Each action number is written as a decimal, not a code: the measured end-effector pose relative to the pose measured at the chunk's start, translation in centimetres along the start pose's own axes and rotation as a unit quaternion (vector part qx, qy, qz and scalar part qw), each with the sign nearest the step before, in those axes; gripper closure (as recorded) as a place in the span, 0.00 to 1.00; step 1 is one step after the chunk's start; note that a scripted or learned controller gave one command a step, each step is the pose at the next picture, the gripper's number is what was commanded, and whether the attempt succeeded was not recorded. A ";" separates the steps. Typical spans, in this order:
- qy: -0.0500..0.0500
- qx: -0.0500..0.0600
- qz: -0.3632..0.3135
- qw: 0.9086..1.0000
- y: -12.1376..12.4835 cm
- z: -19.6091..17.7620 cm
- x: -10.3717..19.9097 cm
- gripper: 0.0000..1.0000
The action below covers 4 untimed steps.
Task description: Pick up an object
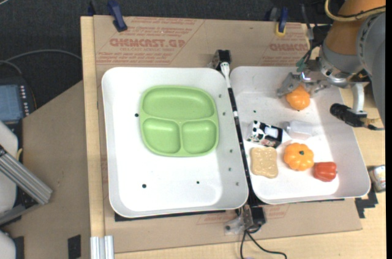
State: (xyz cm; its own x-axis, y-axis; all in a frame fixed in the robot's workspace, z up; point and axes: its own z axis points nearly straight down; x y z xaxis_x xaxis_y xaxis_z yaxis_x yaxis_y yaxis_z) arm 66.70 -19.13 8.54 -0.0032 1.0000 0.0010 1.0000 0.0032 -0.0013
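Partly cut off at the right edge, the grey arm with its orange band [358, 3] is seen reaching into the right-hand shallow white bin [343, 190]. Its two-finger gripper [299, 90] is positioned over a small round orange fruit-like object [299, 100] near the bin's far side; the metal fingers [285, 90] are spread to either side of the object's top, but whether they are pressing on it cannot be told, as the tips are small and blurred. Nearer the front of the same bin, a black-and-white patterned item [265, 133] is found beside the dividing wall, its shape hard to make out. Just in front of it a tan slice of toy bread [264, 162] is laid flat. An orange toy pumpkin [298, 156] is set beside the bread, and a red toy pepper [325, 171] just to its right. A pale, nearly colourless object [303, 128] is barely distinguished against the white floor. In the left-hand white bin [122, 190], a green three-compartment plastic tray [179, 120] is placed.
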 end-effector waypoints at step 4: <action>0.002 -0.003 -0.002 1.000 -8.4 -10.5 15.2 1.00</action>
